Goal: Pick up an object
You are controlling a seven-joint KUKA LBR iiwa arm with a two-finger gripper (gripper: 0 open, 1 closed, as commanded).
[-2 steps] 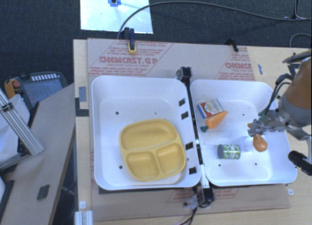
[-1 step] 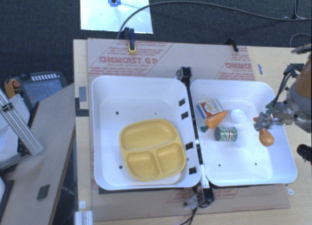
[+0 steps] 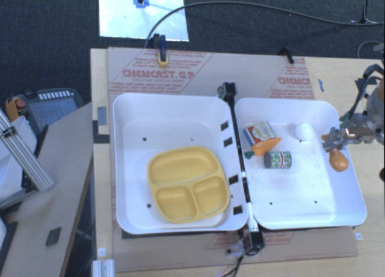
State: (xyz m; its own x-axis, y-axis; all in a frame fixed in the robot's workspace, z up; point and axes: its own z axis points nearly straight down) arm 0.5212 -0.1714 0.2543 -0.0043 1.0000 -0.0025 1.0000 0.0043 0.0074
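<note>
Right bin (image 3: 337, 210): potato (image 3: 338, 161) below gripper (image 3: 334, 140)

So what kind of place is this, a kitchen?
Probably not a kitchen. It looks like a robot test lab: two white bins sit on a bench, a robot's pincer reaches in from the right, and the can and carrot look like toys.

a grey metal gripper (image 3: 334, 139) is seen at the right edge, with dark cabling looped above it and an orange band behind.
</note>
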